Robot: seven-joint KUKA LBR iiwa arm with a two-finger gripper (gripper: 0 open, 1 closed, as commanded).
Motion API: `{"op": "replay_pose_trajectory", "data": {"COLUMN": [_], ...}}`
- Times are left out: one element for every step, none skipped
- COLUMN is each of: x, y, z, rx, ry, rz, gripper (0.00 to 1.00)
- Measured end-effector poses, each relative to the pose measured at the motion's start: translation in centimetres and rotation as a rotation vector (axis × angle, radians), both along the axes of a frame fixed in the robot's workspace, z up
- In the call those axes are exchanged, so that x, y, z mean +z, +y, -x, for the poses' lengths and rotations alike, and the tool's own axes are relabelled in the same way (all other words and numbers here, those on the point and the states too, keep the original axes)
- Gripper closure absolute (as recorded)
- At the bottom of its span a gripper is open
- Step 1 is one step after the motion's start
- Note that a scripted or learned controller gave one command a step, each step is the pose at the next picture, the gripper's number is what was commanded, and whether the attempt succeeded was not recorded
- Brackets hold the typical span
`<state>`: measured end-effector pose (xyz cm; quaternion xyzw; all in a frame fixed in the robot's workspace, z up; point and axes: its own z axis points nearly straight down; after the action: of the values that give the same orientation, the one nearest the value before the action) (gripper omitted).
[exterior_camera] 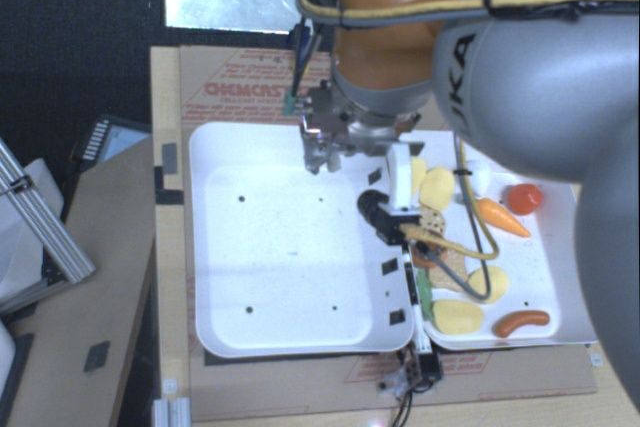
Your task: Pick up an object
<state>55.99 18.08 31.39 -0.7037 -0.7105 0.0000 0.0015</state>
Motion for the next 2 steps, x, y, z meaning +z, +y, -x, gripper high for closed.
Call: {"op": "replay_pose_trajectory", "data": {"x": [1.2,2.5], "y": [4.9,5.5], "z": [0.2,7.1], "rx": [-0.001,-0.001], "ry": [-0.005,0.0], "rz": [-0.001,0.0], "gripper": [1.0,1.0]}}
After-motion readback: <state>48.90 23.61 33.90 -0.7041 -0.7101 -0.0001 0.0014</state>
